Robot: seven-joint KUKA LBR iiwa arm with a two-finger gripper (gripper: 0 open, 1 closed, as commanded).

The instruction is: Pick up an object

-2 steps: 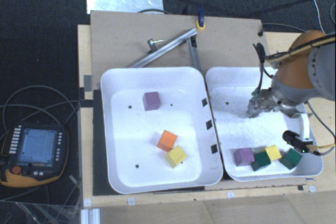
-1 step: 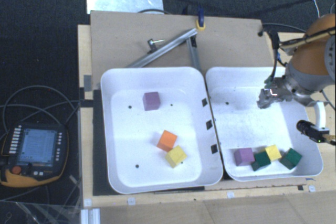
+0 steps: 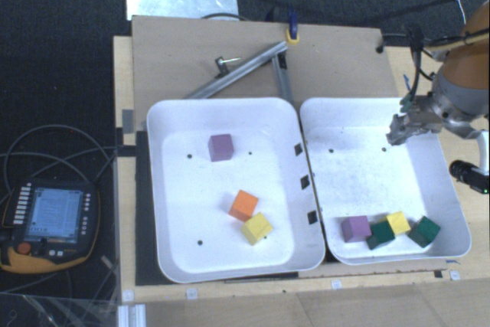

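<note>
The gripper (image 3: 400,130) is hanging over the far right part of the right bin (image 3: 383,115); whether it is gaping or closed cannot be told, and nothing is showing in its grasp. Four small blocks are sitting well apart from it along the near wall: purple cube (image 3: 355,227), dark green block (image 3: 380,234), yellow cube (image 3: 398,223), green block (image 3: 424,230). The left bin (image 3: 164,165), smooth white plastic, is carrying a purple block (image 3: 220,147), orange cube (image 3: 243,204) and yellow block (image 3: 257,228).
</note>
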